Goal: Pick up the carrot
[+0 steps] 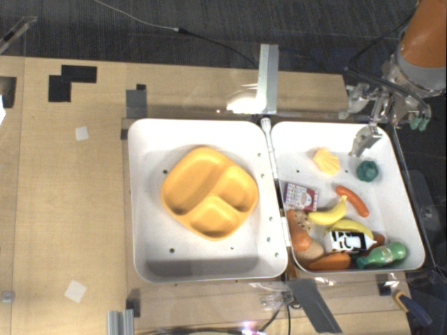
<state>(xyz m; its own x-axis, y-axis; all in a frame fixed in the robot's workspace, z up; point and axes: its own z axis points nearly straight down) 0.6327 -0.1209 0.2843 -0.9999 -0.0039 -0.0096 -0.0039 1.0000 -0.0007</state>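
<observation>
Overhead, the gripper (364, 139) hangs over the right bin (412, 208), its grip hidden. Low in that bin lies the carrot (328, 261), beside a bottle (348, 241). I'd approach straight down, fingers astride it.

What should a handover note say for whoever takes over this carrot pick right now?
Claw: hanging over the back of the right bin, near its far wall, with nothing seen between its fingers. Whether it is open or shut cannot be told.
Carrot: lying at the front of the right bin, packed among a banana, a dark bottle and a green item.
Left bin: holds a yellow divided tray.
Done: no grasp yet.
Left: move the claw toward the front of the bin, come down on the carrot, close and lift. The crowding probably makes a clean grip tricky.
</observation>
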